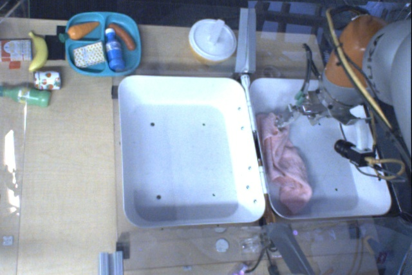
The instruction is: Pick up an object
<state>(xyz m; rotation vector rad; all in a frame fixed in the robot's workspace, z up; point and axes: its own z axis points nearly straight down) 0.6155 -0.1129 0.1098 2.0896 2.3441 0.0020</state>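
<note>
Camera view: left bin and right bin sit side by side. Pink cloth lies along the right bin's left wall. Gripper hovers at the cloth's upper end; jaw state unclear.

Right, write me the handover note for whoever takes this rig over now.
Gripper: over the right bin, near the bin's upper left, beside the top end of the pink cloth. From this view I cannot tell its state or whether it has any cloth.
Things: the pink cloth lies crumpled along the right bin's left wall. The left bin sits alongside.
Done: the arm is at the cloth; no lift is visible, since the cloth rests on the bin floor.
Left: confirm a grip on the cloth, then raise it clear of the bin.
</note>
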